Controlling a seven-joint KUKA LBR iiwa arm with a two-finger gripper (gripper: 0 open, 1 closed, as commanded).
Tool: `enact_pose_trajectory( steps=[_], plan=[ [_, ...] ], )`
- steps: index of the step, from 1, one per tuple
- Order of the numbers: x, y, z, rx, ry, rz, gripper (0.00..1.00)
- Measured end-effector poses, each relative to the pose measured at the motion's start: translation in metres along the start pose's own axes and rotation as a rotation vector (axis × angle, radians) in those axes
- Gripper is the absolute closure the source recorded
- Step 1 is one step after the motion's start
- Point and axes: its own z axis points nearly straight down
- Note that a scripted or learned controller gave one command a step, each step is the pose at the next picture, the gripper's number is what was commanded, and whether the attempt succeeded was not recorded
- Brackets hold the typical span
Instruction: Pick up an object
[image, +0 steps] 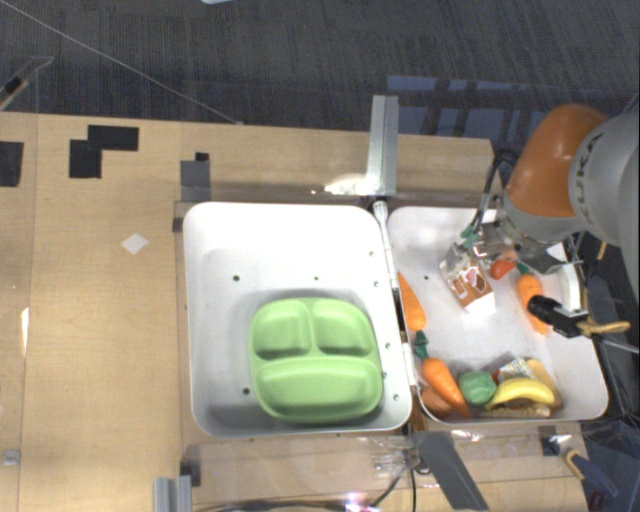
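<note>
Set on the bench (90, 330): 2 shallow white bins side by side. In the left bin (215, 250), a green divided tray (315, 360), well apart from all else. Taken here as landmark: the right bin (425, 235).

Against its left wall, an orange carrot (411, 306). Along its near wall, a second carrot (441, 380), a green round piece (478, 387) and a yellow banana (522, 393), crowded and touching. Toward its right wall, a small orange piece (533, 298). Near its middle, slightly toward the far wall, a crinkled snack packet (468, 280) with red print, tilted.

Poised over the far right part of that bin, the gripper (490, 243), its tip just above or touching the packet's upper edge. Cannot tell whether the fingers are open or closed; hidden under the wrist and the orange band.

Judged progress: reach likely done, target probably the packet. Nothing seen held between the fingers, packet seemingly lying on the bin floor. Left to do: close on it, lift clear, confirm the hold.
</note>
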Motion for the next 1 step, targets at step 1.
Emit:
enact_pose_trajectory(
  steps=[1],
  plan=[
    [0.0592,0.0211,-0.0902,0.011,0.003,0.018,1.0]
  ],
)
